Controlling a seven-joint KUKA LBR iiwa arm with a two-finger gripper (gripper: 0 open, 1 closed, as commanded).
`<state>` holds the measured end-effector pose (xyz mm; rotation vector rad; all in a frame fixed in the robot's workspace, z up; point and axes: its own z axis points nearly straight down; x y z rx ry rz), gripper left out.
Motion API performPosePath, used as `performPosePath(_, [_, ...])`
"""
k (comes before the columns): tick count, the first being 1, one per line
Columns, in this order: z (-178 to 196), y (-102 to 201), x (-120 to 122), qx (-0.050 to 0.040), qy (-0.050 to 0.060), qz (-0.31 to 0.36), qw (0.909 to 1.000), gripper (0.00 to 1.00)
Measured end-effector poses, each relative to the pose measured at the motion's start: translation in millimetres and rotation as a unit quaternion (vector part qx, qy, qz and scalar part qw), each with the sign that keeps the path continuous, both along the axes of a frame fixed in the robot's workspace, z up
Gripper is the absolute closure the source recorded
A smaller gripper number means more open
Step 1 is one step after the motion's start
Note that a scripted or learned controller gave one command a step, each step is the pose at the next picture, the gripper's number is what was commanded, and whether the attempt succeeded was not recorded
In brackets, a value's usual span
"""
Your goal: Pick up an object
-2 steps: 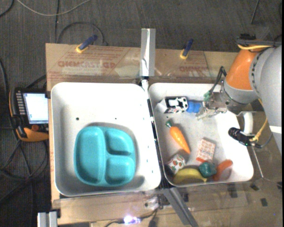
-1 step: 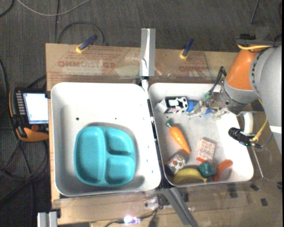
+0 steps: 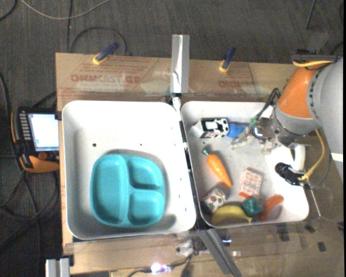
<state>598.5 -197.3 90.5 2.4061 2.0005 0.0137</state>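
Objects lie in the right bin (image 3: 190, 154): far left of the gripper (image 3: 255, 138) sits a teal tray (image 3: 127, 189); nearer, left and below it, a carrot (image 3: 218, 168); just beside it a blue item (image 3: 236, 130). Whether its fingers hold anything, I cannot tell.

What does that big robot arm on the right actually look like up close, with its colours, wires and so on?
The arm is bulky and rounded, with smooth light grey casing and a bright orange band above the wrist. Below the band sits a grey collar, then the gripper, a smaller assembly of pale metallic parts. Thin dark and yellow cables loop down its side to a small black part.
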Motion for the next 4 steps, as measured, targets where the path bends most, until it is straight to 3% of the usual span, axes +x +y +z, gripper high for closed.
performPosePath(1, [0, 14, -31, -0.0019, 0.001, -0.021, 0.9998, 0.0])
performPosePath(2, [8, 14, -32, -0.0019, 0.002, -0.021, 0.9998, 1.0])
performPosePath(3, [8, 14, -32, -0.0018, 0.002, -0.021, 0.9998, 0.0])
performPosePath(4, [-1, 73, 2, -0.0012, 0.002, 0.015, 0.9999, 0.0])
